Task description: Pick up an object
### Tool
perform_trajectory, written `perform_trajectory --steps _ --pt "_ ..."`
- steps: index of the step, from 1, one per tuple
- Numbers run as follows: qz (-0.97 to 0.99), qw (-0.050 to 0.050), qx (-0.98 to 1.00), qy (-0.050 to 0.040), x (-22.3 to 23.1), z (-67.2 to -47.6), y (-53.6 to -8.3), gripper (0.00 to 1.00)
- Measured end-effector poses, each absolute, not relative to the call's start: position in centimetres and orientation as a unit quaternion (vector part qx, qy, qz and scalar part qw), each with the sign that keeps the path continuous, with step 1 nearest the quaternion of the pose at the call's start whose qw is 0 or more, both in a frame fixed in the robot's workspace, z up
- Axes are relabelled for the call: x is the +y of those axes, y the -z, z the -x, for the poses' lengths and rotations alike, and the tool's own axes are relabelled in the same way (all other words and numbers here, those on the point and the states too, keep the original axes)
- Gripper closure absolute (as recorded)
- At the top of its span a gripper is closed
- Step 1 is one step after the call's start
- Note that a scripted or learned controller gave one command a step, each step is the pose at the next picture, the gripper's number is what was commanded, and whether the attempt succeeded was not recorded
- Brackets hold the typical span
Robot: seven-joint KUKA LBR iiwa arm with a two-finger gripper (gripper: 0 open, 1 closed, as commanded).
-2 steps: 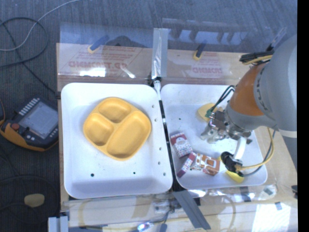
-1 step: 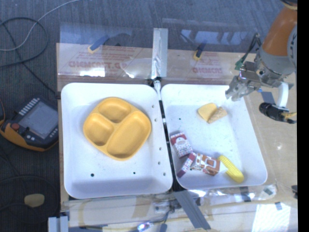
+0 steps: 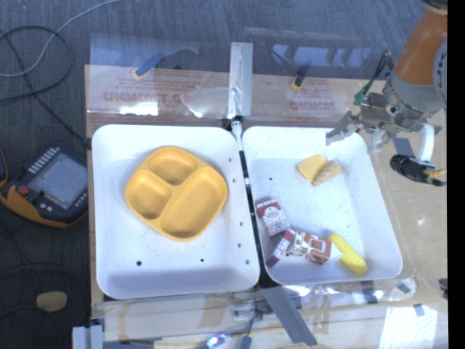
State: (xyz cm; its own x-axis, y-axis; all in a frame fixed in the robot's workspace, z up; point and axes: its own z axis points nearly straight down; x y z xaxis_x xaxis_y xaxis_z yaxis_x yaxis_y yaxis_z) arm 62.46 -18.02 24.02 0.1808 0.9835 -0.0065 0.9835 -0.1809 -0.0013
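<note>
The yellow wedge (image 3: 320,170) lies untouched near the right bin's (image 3: 378,217) far corner, with the gripper (image 3: 360,131) just beyond that rim, its fingers spread and empty, so the approach step remains: reaching inward and descending over it.

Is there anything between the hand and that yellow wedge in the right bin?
Nothing visible. The hand hangs over the right bin's far right corner, and the yellow wedge lies just down and left of it on bare white floor. The cartons and the corn lie toward the near side, off that line.
</note>
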Motion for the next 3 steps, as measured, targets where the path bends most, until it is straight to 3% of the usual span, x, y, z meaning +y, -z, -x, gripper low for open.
perform_trajectory --steps 1,2,3 --pt "-0.757 0.0 0.653 0.0035 -18.1 -66.6 -10.7 0.0" --pt "-0.722 0.006 0.692 -0.0002 -18.4 -64.7 -9.0 0.0" --pt "-0.716 0.001 0.698 0.0008 -18.8 -65.9 -14.8 0.0"
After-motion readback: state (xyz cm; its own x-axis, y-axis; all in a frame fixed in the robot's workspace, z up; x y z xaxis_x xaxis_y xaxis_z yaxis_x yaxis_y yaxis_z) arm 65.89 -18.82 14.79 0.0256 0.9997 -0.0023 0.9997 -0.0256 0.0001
